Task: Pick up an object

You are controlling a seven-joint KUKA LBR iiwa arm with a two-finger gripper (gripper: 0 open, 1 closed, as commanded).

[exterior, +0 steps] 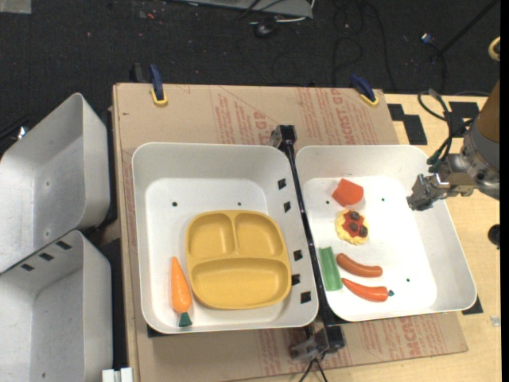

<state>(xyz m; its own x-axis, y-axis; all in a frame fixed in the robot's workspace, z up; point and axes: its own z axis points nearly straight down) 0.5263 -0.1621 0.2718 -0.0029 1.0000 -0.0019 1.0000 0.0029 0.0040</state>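
Nearest the camera in the left bin point(151, 213) lies a toy carrot point(180, 286), orange with a green stub at its near end, just beside the left edge of a yellow divided plate point(237, 259) that has three compartments. Both sit on the floor of that bin.

Across the black divider, the right bin point(445, 249) holds the rest of the toy food. At its near side a red chili pepper point(366, 290) lies almost parallel to a sausage point(359, 266) just beyond it. A green stick-shaped piece point(328, 267) lies lengthwise along the bin's left wall, near both. Farther back sits a small yellow pastry point(352, 227) topped with dark and red berries, and just beyond it an orange-red block point(347, 191) — the two nearly touching.

From the right, the grey arm point(485, 146) reaches over the bin's right rim. Its gripper point(420, 195) hangs above the right part of the bin, well apart from every toy — nothing lies between its fingers, though whether they stand apart or together cannot be told.
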